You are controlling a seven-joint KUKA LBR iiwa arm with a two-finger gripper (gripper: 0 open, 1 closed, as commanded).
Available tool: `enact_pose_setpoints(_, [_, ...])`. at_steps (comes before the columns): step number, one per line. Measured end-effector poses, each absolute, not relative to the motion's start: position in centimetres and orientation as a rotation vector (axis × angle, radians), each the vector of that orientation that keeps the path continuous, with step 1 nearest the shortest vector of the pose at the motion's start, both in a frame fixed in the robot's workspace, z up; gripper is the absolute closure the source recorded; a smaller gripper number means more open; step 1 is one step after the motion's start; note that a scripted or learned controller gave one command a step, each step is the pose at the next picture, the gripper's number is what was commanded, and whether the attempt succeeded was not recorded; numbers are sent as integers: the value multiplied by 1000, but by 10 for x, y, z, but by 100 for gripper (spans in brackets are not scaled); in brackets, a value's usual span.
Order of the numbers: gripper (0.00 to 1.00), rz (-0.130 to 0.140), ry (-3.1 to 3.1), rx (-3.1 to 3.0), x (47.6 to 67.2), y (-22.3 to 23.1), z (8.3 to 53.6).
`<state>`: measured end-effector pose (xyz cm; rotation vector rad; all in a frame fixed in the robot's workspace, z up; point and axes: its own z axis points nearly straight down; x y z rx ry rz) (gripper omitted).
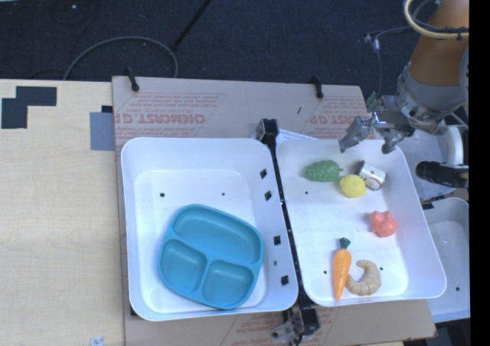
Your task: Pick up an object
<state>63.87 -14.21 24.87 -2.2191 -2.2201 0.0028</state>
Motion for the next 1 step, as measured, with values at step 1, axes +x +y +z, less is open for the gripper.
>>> enact_pose_setpoints(1, [0,7,-2218,-2217,640,-147,203])
